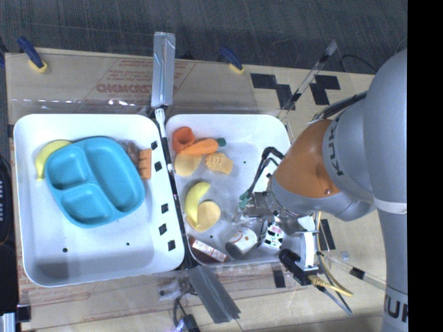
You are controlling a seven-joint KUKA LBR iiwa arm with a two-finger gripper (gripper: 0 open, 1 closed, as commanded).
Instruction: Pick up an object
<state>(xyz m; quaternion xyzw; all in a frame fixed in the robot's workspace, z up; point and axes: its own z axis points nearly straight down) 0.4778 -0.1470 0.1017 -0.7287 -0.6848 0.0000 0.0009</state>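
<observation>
Reaching in from the right, the arm [346, 158] hangs over the right bin [239, 124], its gripper [250, 220] low near the front edge — whether the fingers are spread or closed I cannot tell. Just left lie a banana [196, 198], a carrot [202, 147] and corn [219, 163] — a blue tray [93, 180] sits in the left bin [28, 185].

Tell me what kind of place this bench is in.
Probably a robotics lab set up for grasping trials: a KUKA arm reaches over two white bins, toy food such as a carrot and banana fills the right one, and clamps pin the bench's edge.
</observation>
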